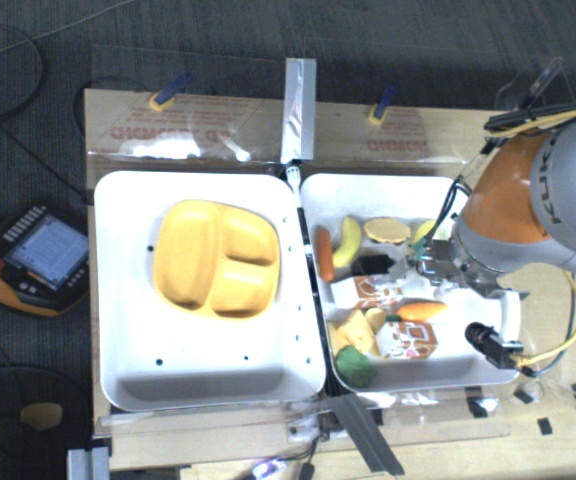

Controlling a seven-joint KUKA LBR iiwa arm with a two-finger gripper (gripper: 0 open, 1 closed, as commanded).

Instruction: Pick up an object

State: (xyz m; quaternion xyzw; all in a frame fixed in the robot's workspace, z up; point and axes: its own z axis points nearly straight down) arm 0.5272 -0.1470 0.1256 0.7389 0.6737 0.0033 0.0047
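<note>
The bench (pixel 528 133) carries two white bins side by side. The left bin (pixel 128 368) holds one yellow divided tray (pixel 216 258), lying left of centre in the frame.

The right bin (pixel 448 373) holds the pickable items, clustered in its left and central area:
- an orange carrot (pixel 323 253) along the left wall, upright in the frame;
- a banana (pixel 348 242) just beside the carrot;
- a round tan biscuit-like piece (pixel 386 231) near the upper centre;
- a black object (pixel 372 264) below the biscuit-like piece;
- two white cartons with brown print, the upper carton (pixel 378 290) and the lower carton (pixel 408 340);
- an orange oblong piece (pixel 420 310) between the cartons;
- a pale yellow piece (pixel 356 330) and a green round piece (pixel 356 368) at the lower left corner.

The arm (pixel 513 208) enters from the right of the frame, its orange band above the right bin. The gripper (pixel 430 265) sits low in the bin at right of centre, near the black object and the orange oblong piece. The jaw state cannot be determined from this view, and no item is visibly gripped.
</note>
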